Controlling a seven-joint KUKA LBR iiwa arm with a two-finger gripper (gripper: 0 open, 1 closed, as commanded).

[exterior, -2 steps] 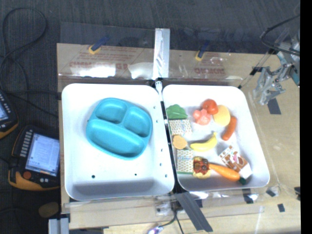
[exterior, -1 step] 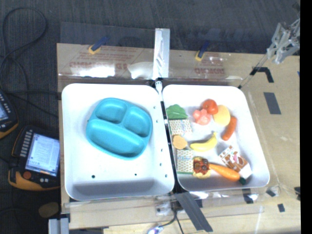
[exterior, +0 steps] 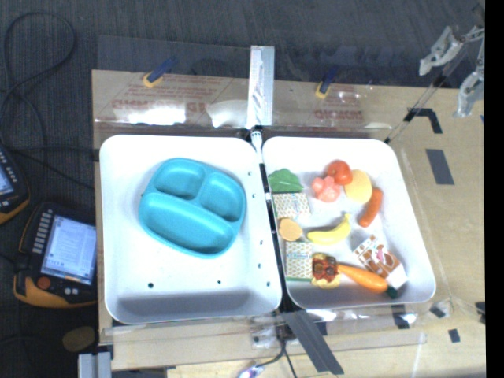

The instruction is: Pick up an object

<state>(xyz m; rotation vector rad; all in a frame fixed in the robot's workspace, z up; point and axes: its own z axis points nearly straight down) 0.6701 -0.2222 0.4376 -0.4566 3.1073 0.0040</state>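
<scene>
The right bin (exterior: 409, 179) holds several toy foods: a red tomato (exterior: 339, 170), a pink piece (exterior: 324, 187), a yellow-orange fruit (exterior: 359, 186), an orange sausage (exterior: 372, 206), a banana (exterior: 331, 231), a carrot (exterior: 362, 276), a green piece (exterior: 285, 180), a small printed box (exterior: 378, 257) and two flat packets (exterior: 293, 205). My gripper (exterior: 455, 73) hangs at the top right, outside and beyond the right bin's far corner. Its fingers are spread, with nothing between them.
The left bin (exterior: 118, 290) holds a blue divided plate (exterior: 193, 205). A metal divider post (exterior: 261, 85) stands behind the seam between the bins. A handheld pendant (exterior: 55, 250) lies on the floor at left. Bare bench surface (exterior: 457, 235) lies right of the bins.
</scene>
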